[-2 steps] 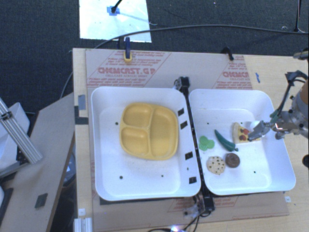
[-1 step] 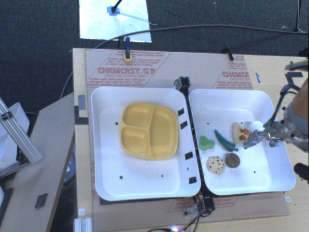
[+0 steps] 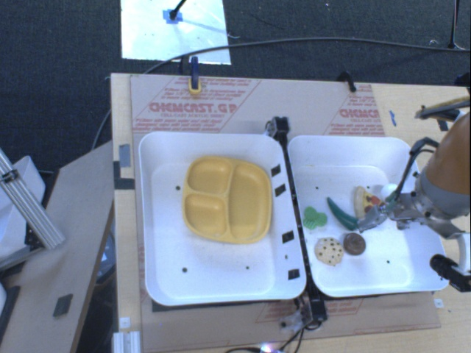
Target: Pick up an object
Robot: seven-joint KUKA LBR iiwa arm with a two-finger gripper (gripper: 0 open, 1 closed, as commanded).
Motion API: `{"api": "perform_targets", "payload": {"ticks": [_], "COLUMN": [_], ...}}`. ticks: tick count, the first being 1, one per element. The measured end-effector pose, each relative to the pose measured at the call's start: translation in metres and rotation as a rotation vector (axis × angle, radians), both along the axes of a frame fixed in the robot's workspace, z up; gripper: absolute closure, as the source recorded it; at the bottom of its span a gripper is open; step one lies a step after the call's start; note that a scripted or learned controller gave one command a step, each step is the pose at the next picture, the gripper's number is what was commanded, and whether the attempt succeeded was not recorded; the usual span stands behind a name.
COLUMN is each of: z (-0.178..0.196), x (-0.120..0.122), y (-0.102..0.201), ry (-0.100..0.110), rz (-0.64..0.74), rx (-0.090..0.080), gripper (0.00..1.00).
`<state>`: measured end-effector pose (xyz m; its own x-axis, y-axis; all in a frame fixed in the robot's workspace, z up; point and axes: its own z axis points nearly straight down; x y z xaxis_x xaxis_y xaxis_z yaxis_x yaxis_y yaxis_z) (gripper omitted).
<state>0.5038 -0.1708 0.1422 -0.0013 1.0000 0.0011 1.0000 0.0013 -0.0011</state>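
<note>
The right bin holds several small toy foods. A light green leafy piece lies near its left wall. Beside it is a long dark green pepper. A pizza slice lies just beyond the pepper. Toward the front sit a chocolate-chip cookie and a brown round piece. My gripper reaches in from the right and is low over the bin, between the pizza slice, the pepper's right end and the brown piece. I see nothing lifted by it.
The left bin bears a yellow divided plate. A black clip rail separates the two bins. The arm's grey body and orange band hang over the right bin's right side. Cables run along the bench's far edge.
</note>
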Motion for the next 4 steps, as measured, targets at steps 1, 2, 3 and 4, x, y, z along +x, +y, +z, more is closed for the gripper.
{"api": "perform_targets", "payload": {"ticks": [1, 2, 3, 4], "z": [-0.048, -0.037, 0.013, 0.057], "x": [0.004, 0.003, 0.012, 0.011], "y": [0.0, 0.0, 0.007, 0.008], "ry": [-0.011, -0.009, -0.006, -0.007], "rz": [-0.002, -0.001, 0.003, 0.003], "rx": [-0.001, -0.002, -0.002, -0.003], "gripper": [0.0, 1.0, 1.0, 1.0]}}
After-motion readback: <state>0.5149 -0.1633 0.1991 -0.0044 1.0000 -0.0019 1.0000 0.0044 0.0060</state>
